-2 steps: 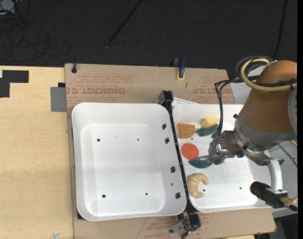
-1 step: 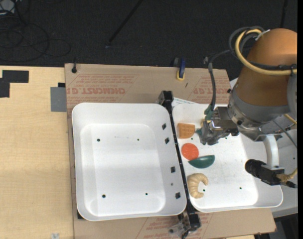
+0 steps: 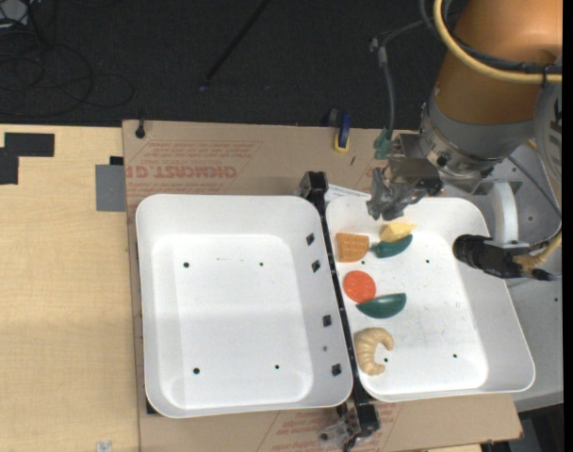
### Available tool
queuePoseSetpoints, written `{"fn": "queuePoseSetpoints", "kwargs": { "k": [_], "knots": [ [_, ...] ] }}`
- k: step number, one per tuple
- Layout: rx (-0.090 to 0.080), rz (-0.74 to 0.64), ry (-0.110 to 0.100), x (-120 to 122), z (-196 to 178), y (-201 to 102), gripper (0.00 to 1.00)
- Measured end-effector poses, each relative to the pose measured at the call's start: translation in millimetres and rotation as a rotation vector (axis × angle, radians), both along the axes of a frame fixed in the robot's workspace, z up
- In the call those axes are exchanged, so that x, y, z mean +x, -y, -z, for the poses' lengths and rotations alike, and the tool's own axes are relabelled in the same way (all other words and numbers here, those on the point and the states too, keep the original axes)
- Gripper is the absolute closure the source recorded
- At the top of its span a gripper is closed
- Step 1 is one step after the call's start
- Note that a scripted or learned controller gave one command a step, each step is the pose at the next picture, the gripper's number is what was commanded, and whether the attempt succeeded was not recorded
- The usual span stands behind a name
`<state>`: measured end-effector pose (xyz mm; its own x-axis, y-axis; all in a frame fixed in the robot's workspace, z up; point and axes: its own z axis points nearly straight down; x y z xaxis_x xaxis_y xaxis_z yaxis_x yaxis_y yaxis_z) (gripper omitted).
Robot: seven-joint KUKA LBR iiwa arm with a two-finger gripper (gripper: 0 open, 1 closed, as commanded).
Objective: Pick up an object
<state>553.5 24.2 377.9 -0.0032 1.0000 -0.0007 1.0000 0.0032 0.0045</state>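
Observation:
My gripper [image 3: 388, 205] hangs over the far left part of the right bin [image 3: 499, 347], just above a small yellow piece [image 3: 398, 230]. Right under that piece lies a dark green curved piece [image 3: 393, 247], with an orange block [image 3: 352, 246] to its left. Nearer the front sit a red round piece [image 3: 360, 285], a second green curved piece [image 3: 382, 303] and a tan croissant shape [image 3: 372, 348]. Nothing shows as lifted; all the objects rest on the bin floor.
The left bin [image 3: 230, 203] sits beside the right one, with a black divider strip [image 3: 326, 271] between them. A black cylindrical part [image 3: 484, 255] of the arm reaches over the right bin's right side. Cardboard [image 3: 221, 158] lies under both bins.

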Motion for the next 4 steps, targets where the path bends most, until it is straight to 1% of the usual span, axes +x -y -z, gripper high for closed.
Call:
{"fn": "queuePoseSetpoints", "kwargs": {
  "k": [1,2,3,4],
  "knots": [
    [0.0,0.002,-0.008,-4,7,-68,1.0],
    [-0.001,0.005,-0.014,-78,34,-61,1.0],
    [0.0,0.01,-0.011,-78,78,63,1.0],
    [0.002,-0.003,0.0,-67,-4,12,1.0]
  ]
}}
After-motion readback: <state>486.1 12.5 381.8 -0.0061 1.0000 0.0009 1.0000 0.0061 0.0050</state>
